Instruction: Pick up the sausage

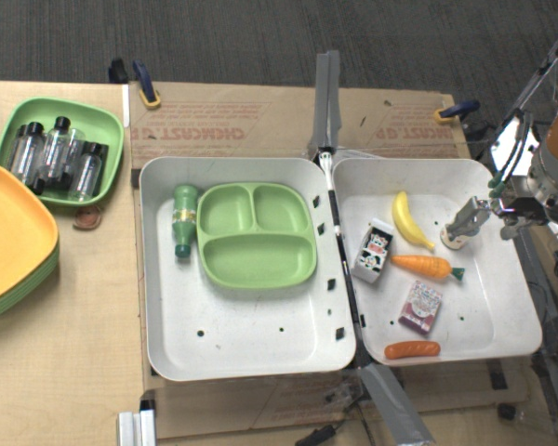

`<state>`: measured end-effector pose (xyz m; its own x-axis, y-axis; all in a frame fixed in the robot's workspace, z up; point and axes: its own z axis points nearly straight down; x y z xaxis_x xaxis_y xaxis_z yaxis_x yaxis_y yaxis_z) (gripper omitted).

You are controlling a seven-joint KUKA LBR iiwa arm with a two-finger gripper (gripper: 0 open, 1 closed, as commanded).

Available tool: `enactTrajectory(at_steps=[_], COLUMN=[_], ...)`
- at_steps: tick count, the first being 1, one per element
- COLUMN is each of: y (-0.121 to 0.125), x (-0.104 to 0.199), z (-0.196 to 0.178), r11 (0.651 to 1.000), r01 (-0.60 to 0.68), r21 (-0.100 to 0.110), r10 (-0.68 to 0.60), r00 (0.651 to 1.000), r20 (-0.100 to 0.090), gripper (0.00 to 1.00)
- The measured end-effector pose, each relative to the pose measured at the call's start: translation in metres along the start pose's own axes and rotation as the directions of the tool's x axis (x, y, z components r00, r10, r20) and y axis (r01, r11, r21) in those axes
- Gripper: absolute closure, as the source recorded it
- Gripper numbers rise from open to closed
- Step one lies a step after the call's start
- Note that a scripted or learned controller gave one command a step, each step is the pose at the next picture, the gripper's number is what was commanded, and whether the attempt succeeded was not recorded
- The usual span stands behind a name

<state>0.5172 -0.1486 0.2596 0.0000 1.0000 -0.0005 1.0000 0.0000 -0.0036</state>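
Sausage first: the small orange-red plastic sausage [412, 349] lies along the right-hand white bin's [502, 337] near edge, long axis left-to-right. My pincer [458, 237] hovers toward the far right side (grip state I cannot tell), so I'd judge the reach runs nearward and slightly left.

a robotics lab: cardboard-topped bench [260, 124], clamps [147, 84], two white bins [158, 277] of toy food.

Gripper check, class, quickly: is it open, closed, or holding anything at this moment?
Gripper: cannot be told whether open or closed; it sits low in the right bin, apart from the sausage.
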Motion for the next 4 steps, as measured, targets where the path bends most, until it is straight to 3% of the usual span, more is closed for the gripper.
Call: enactTrajectory(at_steps=[1, 3, 4], y=[0.0, 0.001, 0.02], x=[-0.001, -0.002, -0.033], z=[-0.008, -0.024, 0.043], r11=[1.0, 1.0, 0.955], r01=[-0.001, -0.003, -0.295], r21=[0.002, 0.006, 0.002], r10=[0.001, 0.003, 0.295], r00=[1.0, 1.0, 0.955], r20=[0.001, 0.002, 0.0], gripper=[1.0, 1.0, 1.0])
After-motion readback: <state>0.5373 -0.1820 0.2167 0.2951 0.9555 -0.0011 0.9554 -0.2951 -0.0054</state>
